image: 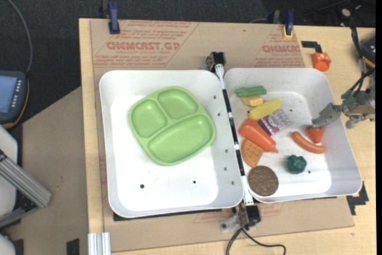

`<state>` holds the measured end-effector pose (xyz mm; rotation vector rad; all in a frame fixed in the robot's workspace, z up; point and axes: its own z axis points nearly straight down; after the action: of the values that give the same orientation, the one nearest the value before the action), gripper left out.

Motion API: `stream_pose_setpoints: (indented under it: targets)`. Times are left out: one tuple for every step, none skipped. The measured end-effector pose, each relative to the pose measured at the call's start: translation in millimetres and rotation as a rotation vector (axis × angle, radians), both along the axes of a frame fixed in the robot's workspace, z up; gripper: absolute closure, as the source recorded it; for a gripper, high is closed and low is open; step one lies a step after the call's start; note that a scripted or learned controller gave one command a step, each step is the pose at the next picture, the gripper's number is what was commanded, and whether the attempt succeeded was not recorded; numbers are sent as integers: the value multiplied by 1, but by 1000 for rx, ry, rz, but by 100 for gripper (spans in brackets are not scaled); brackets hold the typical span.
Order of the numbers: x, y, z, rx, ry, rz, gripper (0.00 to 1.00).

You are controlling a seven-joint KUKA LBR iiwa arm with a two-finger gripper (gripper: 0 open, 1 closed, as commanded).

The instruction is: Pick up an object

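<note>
Grey jaws (324,117), state unclear, above sausage (308,142); broccoli (295,163) near.

Bright, even overhead light (soft shadows), slightly grainy, mild glare.

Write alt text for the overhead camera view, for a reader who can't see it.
The robot's hand reaches in from the right, low over the right white bin, its tip beside an orange-red sausage. That bin also holds toy corn, a carrot, a waffle, a brown cookie and a dark green piece. The left bin holds a green divided plate.
</note>
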<state>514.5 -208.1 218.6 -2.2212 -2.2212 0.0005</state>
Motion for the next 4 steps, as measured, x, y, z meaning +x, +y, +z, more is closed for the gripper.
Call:
stream_pose_setpoints:
  targets:
    - [-39, -14, -133, 10, 11, -1, 0]
    - [76, 69, -134, 1, -8, 13, 0]
    - [130, 94, -134, -4, -3, 6, 0]
    - [127, 93, -124, -2, 7, 3, 100]
